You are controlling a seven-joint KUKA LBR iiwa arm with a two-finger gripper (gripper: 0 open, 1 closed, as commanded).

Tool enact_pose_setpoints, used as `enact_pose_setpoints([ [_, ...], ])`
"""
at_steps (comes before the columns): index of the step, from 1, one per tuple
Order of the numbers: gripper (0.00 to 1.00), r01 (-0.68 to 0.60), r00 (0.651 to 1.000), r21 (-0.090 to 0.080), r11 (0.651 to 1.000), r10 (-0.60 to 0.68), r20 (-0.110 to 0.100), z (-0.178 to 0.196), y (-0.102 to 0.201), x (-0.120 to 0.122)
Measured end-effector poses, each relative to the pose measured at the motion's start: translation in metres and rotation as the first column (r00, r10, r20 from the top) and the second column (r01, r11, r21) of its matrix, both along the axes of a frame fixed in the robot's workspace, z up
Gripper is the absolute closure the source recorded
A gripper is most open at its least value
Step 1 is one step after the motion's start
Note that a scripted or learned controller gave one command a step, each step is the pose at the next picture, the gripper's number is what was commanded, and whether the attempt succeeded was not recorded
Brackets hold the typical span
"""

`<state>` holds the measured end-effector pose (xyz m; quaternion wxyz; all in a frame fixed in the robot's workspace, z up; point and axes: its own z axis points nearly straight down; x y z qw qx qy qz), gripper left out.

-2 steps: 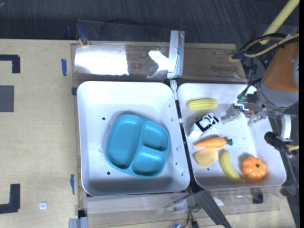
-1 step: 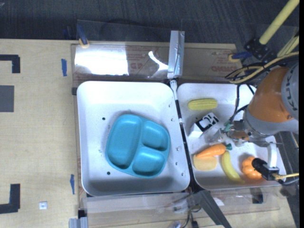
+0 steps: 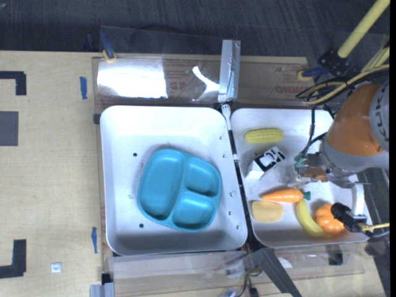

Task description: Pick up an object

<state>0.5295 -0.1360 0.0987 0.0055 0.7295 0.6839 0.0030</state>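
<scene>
Two bins: blue tray [image 3: 179,189] left; corn [image 3: 263,135], carrot [image 3: 283,195], banana [image 3: 307,219] right. Gripper [image 3: 304,172] just above carrot, grip state indiscernible. Risk: crowded items, glancing off carrot.

We looked down from one fixed camera above the bench [image 3: 43,166], at a slant and from fairly high, taking in both white bins [image 3: 117,135] and the floor beyond.
</scene>
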Motion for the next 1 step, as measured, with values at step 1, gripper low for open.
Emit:
enact_pose_setpoints([
  [1, 0.00, 0.000, 1.000, 0.001, 1.000, 0.000, -0.002, -0.0008, 0.0002, -0.0004],
])
